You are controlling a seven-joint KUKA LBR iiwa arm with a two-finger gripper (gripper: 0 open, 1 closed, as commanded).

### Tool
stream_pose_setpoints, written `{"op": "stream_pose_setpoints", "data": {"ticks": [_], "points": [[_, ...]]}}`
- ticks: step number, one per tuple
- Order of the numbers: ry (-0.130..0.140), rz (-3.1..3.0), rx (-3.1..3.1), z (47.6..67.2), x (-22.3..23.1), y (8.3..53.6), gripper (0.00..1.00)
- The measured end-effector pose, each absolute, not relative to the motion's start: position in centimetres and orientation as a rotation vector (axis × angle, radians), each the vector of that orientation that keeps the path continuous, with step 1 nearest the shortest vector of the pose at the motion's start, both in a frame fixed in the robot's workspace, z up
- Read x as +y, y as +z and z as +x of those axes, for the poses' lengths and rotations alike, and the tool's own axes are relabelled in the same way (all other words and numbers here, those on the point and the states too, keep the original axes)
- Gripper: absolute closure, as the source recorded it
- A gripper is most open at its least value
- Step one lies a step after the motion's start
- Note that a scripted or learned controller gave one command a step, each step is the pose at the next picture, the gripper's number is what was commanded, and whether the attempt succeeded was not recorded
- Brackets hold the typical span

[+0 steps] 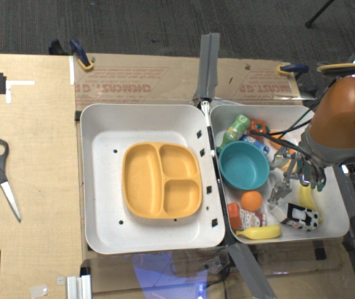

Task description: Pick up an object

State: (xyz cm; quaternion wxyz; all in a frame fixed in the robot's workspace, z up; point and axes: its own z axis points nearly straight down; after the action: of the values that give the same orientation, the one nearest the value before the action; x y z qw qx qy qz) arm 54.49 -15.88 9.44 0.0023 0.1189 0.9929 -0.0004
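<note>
The right bin holds a teal bowl, a green bottle behind it, an orange ball, a yellow banana at the front wall, a red and white packet and a black and white toy. My gripper hangs low in this bin, just right of the bowl and the ball. It sits over a bare patch of bin floor. A small yellow piece lies just to its right. The grey arm with its orange band covers the bin's right side.
The left bin holds a yellow divided plate. Scissors lie on the wooden bench at far left. A grey bar runs up between the bins. Blue clamps hold the cardboard behind.
</note>
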Motion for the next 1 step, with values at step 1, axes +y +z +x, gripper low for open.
{"op": "stream_pose_setpoints", "data": {"ticks": [1], "points": [[-0.02,0.569,3.085,61.61,-16.38,9.44,0.0]]}}
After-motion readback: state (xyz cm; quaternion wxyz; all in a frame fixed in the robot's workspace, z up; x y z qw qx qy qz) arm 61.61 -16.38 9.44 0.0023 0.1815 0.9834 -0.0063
